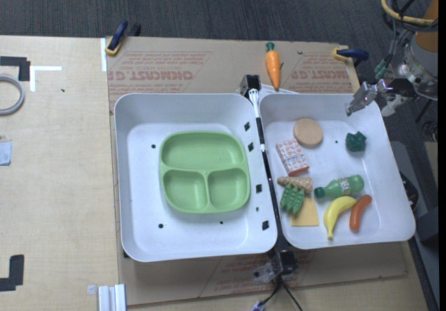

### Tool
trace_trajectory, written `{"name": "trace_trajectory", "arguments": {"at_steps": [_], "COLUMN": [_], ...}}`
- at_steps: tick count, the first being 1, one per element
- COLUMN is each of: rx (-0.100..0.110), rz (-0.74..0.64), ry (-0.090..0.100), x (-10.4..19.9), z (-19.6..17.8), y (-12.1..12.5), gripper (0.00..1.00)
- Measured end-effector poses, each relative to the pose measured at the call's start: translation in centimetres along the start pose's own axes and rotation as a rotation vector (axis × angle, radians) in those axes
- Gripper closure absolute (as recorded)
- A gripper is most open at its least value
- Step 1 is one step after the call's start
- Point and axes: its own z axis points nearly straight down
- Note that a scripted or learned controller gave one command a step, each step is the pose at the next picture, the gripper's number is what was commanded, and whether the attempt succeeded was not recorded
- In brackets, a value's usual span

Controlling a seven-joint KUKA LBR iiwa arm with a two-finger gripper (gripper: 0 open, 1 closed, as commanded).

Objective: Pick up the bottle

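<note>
Bottle (pixel 339 187), green, lies on its side in the right bin (pixel 390 163), toward that bin's near half, with its cap end pointing left. It is well apart from the hand (pixel 362 98), which hangs over the bin's far right corner, so the bottle sits nearer to the camera and a little left of it. Whether the hand is clenched or released I cannot tell (it is small and seen at a slant), and nothing shows between its tips.

Closest to the hand, on the bin floor, is a small dark green piece (pixel 356 141) by the right wall, and left of that a round tan disc (pixel 308 132). Nearer again lies a pink and white box (pixel 291 157). Around the bottle: a banana (pixel 336 214) just beside its near side, a red-orange sausage (pixel 359 213) right of the banana, and on the left a green lumpy toy (pixel 292 199) resting by a yellow wedge (pixel 304 214), with a tan piece (pixel 295 183) just beyond them.

Left bin (pixel 132 163) holds a green divided plate (pixel 205 171). Beyond both bins, on the cardboard sheet (pixel 160 69) covering the tabletop (pixel 49 184), a toy carrot (pixel 272 64) lies near the bins' shared far corner.
</note>
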Motion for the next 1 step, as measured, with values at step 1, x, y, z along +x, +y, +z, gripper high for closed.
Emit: {"name": "trace_trajectory", "arguments": {"at_steps": [1], "rx": [-0.001], "rz": [-0.002], "ry": [-0.002], "x": [-0.03], "z": [-0.96], "y": [0.04], "gripper": [1.00]}}
